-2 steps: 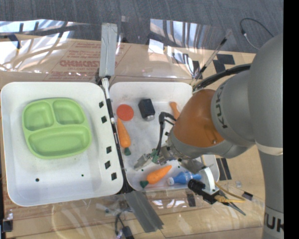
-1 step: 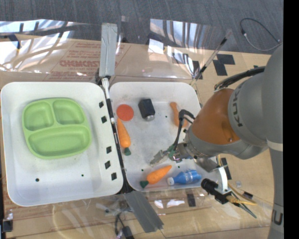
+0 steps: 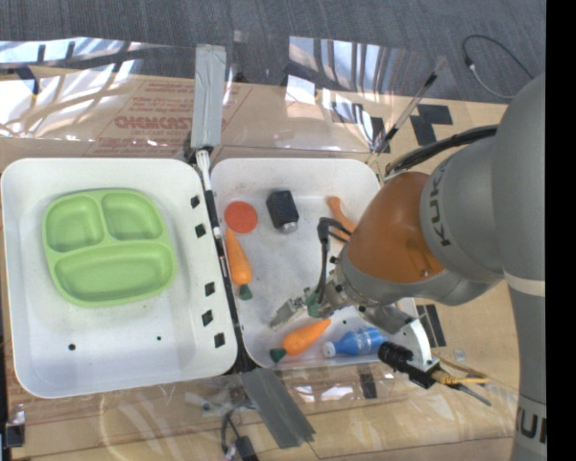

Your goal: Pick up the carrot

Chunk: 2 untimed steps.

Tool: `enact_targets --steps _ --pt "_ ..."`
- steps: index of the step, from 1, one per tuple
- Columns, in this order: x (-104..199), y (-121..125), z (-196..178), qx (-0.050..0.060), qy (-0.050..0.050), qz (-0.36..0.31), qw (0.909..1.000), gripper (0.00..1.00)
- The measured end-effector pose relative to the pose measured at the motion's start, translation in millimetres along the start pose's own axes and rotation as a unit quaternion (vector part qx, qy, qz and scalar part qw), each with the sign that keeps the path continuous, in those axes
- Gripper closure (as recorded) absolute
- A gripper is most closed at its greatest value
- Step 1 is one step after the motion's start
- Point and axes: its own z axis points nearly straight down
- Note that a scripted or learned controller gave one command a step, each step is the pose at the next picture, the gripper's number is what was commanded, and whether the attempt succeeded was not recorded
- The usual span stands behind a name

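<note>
Camera view showed the tool point(image 3: 302, 305) low in the right bin point(image 3: 365, 176), grip state unclear, just above a carrot point(image 3: 305, 335) near the front wall.

Bright, even light falls from above, and both white bins point(image 3: 19, 257) look nearly washed out. Glare streaks the clear plastic sheet point(image 3: 67, 65) at the far edge. Shadows stay soft and short. The arm point(image 3: 461, 229) up close looks slightly blurred, perhaps out of focus.
</note>
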Motion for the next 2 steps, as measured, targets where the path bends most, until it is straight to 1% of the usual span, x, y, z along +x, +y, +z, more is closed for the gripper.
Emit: enact_targets --steps 1,2 --pt "-14 -5 0 0.000 0.000 -0.118 0.9931 0.00" --pt "-2 0 0 0.000 0.000 -0.034 0.9994 0.00"
